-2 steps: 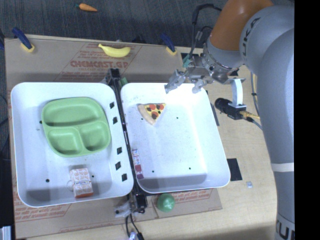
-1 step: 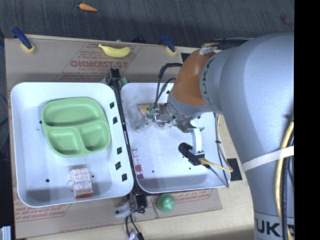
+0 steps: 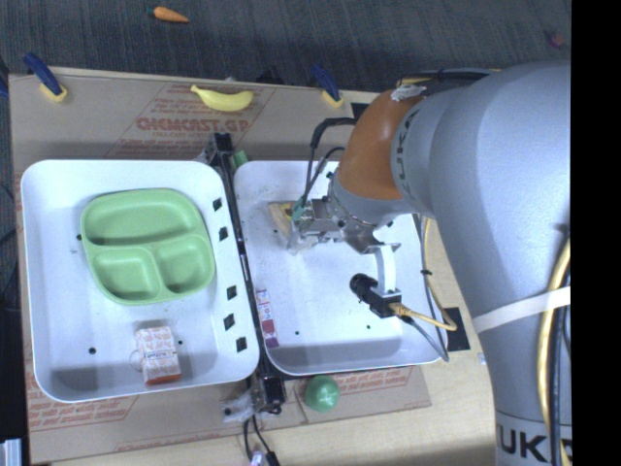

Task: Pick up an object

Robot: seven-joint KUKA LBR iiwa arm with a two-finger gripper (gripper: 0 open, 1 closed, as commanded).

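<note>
We see one grey arm (image 3: 485, 183) with an orange band above the wrist; it comes in from the right and covers much of the right bin. Near the bottom right, on the arm body, we can read the letters "UK".

Under everything lies one brown cardboard sheet (image 3: 155, 124). It carries red printed writing at the far side, but we cannot read it with certainty.

There are two white bins. The left bin (image 3: 44, 289) holds two things: one green tray (image 3: 146, 244) with three compartments in the far part, and one small packet (image 3: 157, 353) with red and white print in the near part; its text is too small to read. The right bin (image 3: 320, 328) holds one small tan object (image 3: 282, 216) at its far left part, touching or just beside the gripper (image 3: 309, 229).

The gripper is low in the right bin, at the tan object. We cannot tell how it stands, because the wrist hides this part.

Two blue clamps (image 3: 46, 78) sit on the far edge of the cardboard, one at the left and one (image 3: 326, 83) near the middle. One yellow banana (image 3: 222, 97) lies on the cardboard between them. One green ball (image 3: 321, 393) lies on the near edge of the cardboard, below the right bin. One small orange carrot-like thing (image 3: 171, 14) lies on the dark floor, far away at the left.
</note>
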